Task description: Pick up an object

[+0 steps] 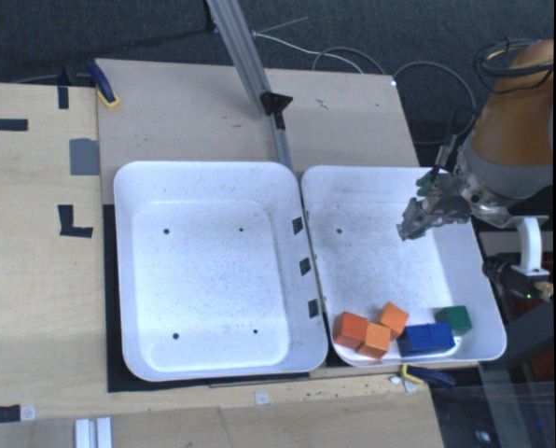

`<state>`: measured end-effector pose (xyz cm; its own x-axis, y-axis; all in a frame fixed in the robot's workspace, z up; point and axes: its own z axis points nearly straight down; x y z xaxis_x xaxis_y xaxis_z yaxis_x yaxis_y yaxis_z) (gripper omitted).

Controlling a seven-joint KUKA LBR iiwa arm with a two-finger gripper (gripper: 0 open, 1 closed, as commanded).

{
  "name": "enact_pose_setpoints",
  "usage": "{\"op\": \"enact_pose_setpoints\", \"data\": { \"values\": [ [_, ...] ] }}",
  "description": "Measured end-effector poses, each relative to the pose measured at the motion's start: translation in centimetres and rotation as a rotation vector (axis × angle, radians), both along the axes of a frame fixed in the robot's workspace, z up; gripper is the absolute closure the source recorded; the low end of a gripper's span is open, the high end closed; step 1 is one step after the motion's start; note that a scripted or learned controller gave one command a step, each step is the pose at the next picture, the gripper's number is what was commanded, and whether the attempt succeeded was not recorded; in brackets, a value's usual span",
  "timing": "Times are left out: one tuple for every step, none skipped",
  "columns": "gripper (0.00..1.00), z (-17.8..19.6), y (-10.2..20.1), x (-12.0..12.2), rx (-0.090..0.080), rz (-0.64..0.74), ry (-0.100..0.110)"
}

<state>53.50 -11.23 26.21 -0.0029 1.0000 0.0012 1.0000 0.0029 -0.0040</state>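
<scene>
Two shallow white plastic bins sit side by side on the bench, the left bin [133,278] with only dark specks and a few small holes on its floor, the right bin [371,250] holding all the loose objects. Those objects are bunched along the near edge of the right bin: an orange cube [352,329] at the left of the group, a second orange block [377,340] touching it, a third orange cube [394,318] just behind and tilted, a blue rectangular block [425,339] lying flat to their right, and a small green cube [455,318] just beyond the blue one toward the corner. The grey arm with its orange band [516,91] reaches in from the right, and its two-finger gripper [410,229] hangs above the far half of the right bin's floor, near the right wall, well apart from the cluster of blocks. Nothing shows between its tips, but the dark, blurred shape does not let one tell whether the claw is released or clenched. Between the two bins, small dark clips [304,266] sit along the shared rims. A slanted metal pole [245,49] rises behind the bins, thin cables [353,59] trail over the dark floor beyond the bench, and a blue and yellow clamp [103,84] grips the board's far left corner.
</scene>
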Motion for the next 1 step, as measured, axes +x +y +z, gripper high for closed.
{"op": "enact_pose_setpoints", "data": {
  "values": [
    [1.00,-0.57,2.95,-3.61,0.000,-0.001,0.001]
  ]
}}
